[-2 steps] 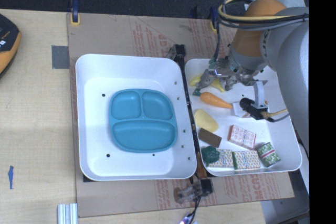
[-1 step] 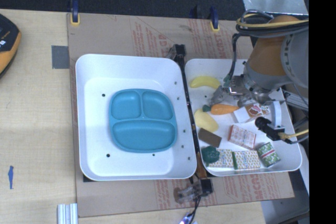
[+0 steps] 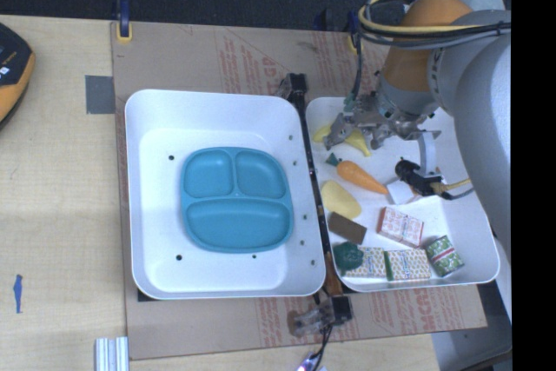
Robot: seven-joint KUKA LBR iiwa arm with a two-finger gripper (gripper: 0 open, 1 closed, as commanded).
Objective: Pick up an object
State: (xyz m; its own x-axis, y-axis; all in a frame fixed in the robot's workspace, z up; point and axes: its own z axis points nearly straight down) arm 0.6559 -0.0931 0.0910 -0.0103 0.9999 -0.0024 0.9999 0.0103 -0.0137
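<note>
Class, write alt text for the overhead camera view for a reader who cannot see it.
A grey robot arm's gripper reaches into the right white bin, over a banana beside a toy carrot and small food boxes. The left white bin holds a blue divided plate.

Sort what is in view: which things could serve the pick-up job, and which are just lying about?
For the job: gripper low in the right bin, over a yellow piece; carrot; pale yellow block; brown block; small cartons.

Lying about: left bin with blue divided plate; grey tape patch.
</note>
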